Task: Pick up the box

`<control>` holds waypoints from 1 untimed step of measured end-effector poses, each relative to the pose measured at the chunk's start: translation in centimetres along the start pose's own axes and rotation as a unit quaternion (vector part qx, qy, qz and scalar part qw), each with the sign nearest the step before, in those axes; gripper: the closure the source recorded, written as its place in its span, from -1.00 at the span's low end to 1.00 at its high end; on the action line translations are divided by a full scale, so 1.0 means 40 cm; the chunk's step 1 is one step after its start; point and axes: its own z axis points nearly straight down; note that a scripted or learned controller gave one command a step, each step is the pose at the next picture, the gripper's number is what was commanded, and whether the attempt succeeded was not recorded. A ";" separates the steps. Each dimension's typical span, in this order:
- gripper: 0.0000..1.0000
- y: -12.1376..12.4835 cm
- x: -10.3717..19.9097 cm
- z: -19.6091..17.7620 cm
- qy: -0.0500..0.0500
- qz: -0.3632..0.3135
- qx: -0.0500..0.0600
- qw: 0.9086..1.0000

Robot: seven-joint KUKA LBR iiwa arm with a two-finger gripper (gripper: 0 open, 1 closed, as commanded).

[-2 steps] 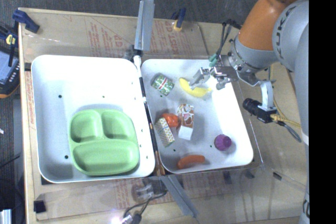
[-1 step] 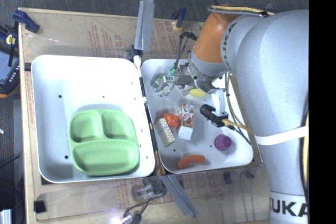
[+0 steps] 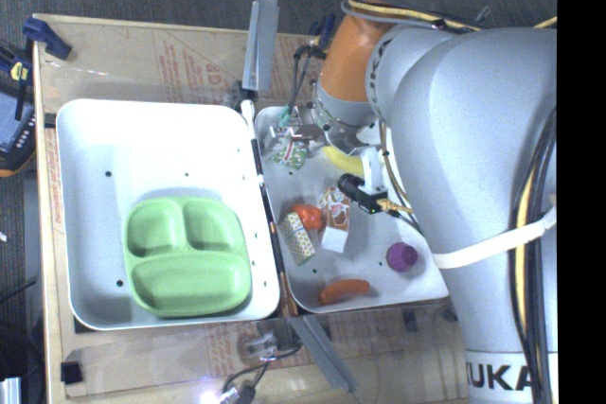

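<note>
One box lies against the right bin's left wall beside an orange toy. My tool hovers beyond it, grip state unclear; I should descend centered, avoiding neighbors.

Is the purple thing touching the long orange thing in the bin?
Apart. The camera view shows bare white bin floor between the purple thing and the long orange thing, which lies lower left of it near the right bin's front edge.

A green divided tray is lying in the left bin; a purple cup and an orange sausage are sitting in the right bin.
</note>
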 end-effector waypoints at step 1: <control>-1.00 -0.012 -0.174 -0.298 0.004 -0.071 0.000 0.997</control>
